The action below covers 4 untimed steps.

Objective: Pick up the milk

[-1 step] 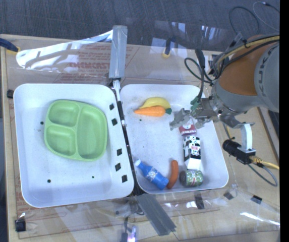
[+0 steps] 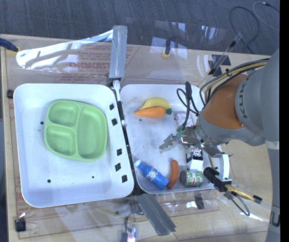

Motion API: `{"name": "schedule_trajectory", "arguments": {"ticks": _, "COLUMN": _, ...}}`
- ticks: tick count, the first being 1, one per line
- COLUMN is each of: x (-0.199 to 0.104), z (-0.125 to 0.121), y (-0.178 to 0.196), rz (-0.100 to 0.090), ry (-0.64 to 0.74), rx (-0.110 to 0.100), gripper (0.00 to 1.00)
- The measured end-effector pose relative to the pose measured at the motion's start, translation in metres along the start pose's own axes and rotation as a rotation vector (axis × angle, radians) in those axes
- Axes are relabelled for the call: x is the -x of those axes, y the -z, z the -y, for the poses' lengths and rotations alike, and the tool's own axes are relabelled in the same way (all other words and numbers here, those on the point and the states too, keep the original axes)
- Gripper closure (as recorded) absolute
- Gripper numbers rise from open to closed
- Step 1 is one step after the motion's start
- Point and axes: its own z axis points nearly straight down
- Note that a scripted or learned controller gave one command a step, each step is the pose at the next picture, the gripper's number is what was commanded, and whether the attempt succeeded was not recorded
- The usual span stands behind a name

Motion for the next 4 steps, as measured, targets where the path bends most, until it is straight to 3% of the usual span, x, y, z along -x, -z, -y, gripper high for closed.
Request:
{"name": "schedule_trajectory", "arguments": {"ticks": 1, "x": -0.007, "z": 0.033, "y": 0.141, "rz": 0.001, "ry": 0.034, "rx": 0.001, "gripper": 0.00}}
{"name": "schedule_trajectory", "arguments": {"ticks": 2, "x": 0.000, "z": 0.034, "y": 0.077, "rz": 0.000, "ry": 0.122, "rx": -0.003, "gripper": 0.00}}
{"name": "schedule_trajectory", "arguments": {"ticks": 3, "x": -0.001, "z": -0.023, "y": 0.093, "rz": 0.000, "ry": 0.204, "rx": -0.001, "gripper": 0.00}}
{"name": "schedule_trajectory", "arguments": {"ticks": 4, "x": -0.015, "z": -0.028, "y": 0.070, "rz": -0.002, "ry": 0.112, "rx": -0.004, "gripper": 0.00}}
